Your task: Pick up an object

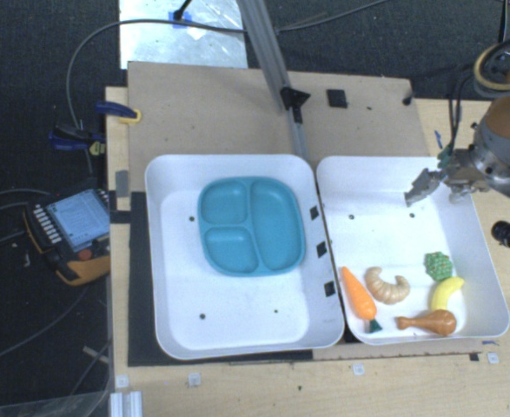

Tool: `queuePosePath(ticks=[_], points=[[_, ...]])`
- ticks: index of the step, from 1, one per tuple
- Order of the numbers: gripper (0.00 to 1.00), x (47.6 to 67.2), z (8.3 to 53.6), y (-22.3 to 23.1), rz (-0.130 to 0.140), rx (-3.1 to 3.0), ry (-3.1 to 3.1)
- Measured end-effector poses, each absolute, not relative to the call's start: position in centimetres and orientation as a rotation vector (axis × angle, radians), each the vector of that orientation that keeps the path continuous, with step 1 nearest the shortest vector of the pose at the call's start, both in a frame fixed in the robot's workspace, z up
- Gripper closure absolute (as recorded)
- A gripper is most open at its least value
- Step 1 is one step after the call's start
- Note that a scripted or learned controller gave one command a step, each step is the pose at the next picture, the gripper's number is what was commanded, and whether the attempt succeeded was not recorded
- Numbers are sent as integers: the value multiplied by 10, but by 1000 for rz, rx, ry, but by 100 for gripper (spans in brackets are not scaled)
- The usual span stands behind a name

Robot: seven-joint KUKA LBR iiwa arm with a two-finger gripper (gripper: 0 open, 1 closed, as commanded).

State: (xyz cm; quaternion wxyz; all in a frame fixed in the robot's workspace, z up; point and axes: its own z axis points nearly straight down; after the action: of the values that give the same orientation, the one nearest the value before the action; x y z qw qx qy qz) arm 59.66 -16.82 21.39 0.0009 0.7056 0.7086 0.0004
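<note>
- Our tool point(421, 189) hangs over the right bin point(385, 176); how wide it stands, we cannot tell.
- Toy carrot point(357, 293), croissant point(387, 286), broccoli point(437, 264), banana point(445, 294) and drumstick point(428, 322) crowd the near corner: we risk nudging neighbours.

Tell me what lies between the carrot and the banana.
In the camera view, the croissant lies between the carrot and the banana, in the right bin.

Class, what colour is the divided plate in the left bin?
Light blue; the divided plate shows clearly in the camera view.
</note>
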Motion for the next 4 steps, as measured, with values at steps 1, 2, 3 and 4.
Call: queuePosePath(ticks=[1, 2, 3, 4], points=[[0, 601, 172, -167, -1, 2218, 2225], [0, 607, 111, -167, -3, 2220, 2226], [0, 608, 85, -167, 2, 2217, 2221], [100, 610, 99, -167, 10, 2212, 2219]])
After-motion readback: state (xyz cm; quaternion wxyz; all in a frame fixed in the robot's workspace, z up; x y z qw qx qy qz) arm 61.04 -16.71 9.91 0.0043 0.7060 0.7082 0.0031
